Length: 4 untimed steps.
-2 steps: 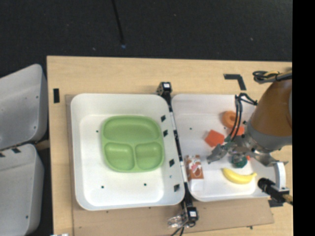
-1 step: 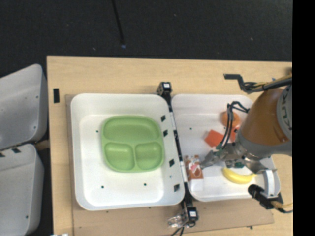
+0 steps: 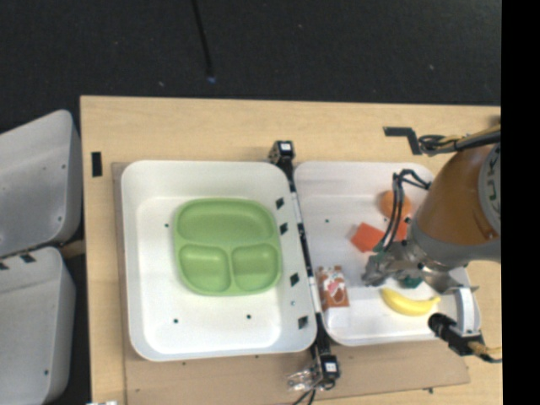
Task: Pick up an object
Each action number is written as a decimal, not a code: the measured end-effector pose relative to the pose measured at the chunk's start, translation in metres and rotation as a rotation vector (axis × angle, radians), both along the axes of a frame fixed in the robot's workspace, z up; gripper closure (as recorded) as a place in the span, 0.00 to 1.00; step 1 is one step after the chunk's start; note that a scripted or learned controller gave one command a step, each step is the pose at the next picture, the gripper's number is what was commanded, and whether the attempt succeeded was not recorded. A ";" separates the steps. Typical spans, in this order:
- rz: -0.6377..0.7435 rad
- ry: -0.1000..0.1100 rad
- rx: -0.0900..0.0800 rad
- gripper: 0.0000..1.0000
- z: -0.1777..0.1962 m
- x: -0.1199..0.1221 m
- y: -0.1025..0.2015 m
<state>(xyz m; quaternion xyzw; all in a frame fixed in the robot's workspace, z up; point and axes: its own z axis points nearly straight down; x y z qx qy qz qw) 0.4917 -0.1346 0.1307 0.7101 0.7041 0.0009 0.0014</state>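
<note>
The right bin holds a yellow banana near its front edge, a red-orange block in the middle, an orange round fruit partly behind the arm, and a small red and white packet at the left wall. My gripper hangs low over the bin, just above the banana's left end and right of the packet. The arm's orange band and wrist cover it from above.
The left bin carries a green divided plate. Black clips sit along the seam between the bins. Cables run over the bench at the back right.
</note>
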 end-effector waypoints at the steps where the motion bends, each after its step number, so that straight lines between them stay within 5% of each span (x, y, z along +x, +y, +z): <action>1: 0.012 -0.005 -0.002 1.00 0.063 0.006 0.003; 3: 0.012 -0.003 -0.001 1.00 0.156 0.006 -0.001; 4: 0.015 0.003 0.000 1.00 0.139 0.029 0.046</action>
